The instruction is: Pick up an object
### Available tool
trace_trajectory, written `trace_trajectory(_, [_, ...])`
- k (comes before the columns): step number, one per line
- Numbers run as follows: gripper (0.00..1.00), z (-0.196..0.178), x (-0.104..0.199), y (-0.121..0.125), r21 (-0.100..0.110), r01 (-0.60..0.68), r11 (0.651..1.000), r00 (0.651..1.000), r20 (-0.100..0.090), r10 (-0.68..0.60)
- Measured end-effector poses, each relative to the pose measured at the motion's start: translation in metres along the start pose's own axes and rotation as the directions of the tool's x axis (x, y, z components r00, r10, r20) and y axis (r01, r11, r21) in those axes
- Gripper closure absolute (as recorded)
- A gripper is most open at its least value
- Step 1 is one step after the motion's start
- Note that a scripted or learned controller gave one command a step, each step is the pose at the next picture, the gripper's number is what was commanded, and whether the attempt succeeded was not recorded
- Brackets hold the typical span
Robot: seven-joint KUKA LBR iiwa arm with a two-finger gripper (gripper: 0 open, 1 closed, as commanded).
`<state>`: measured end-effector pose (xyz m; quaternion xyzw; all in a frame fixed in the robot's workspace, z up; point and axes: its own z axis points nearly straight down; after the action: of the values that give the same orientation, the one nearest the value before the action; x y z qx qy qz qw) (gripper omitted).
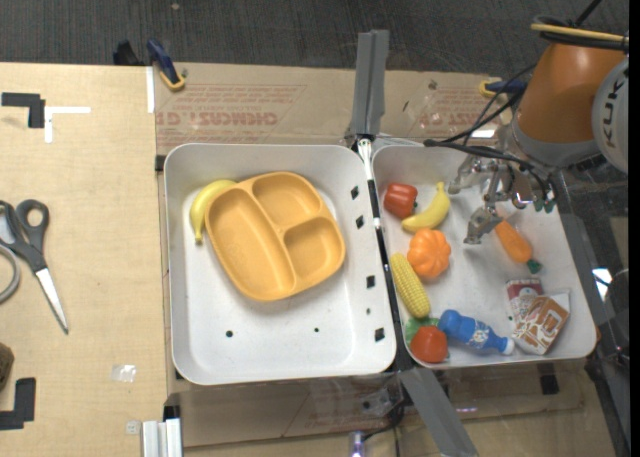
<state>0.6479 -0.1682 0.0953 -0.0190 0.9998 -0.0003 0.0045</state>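
Note:
My gripper [472, 207] hangs over the upper middle of the right bin [575, 255], open, with nothing between its fingers. It sits between a small yellow banana [430, 211] on its left and an orange carrot [514, 242] on its right, close to both. Further left lies a red pepper [399, 199]. Below are an orange pumpkin [429, 252], a corn cob [409, 285], a red tomato [429, 344], a blue bottle [473, 333] and a red-and-white snack packet [538, 317].
The left bin [270, 345] holds a yellow divided plate [272, 235] lying over a second banana [206, 203]. A grey divider bar [369, 85] runs between the bins. Scissors [35, 255] lie on the bench at far left.

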Motion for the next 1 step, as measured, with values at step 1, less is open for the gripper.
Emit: trace_trajectory(1, [0.0,0.0014,0.0033,0.0754,-0.001,-0.006,1.0,1.0,-0.003,0.006])
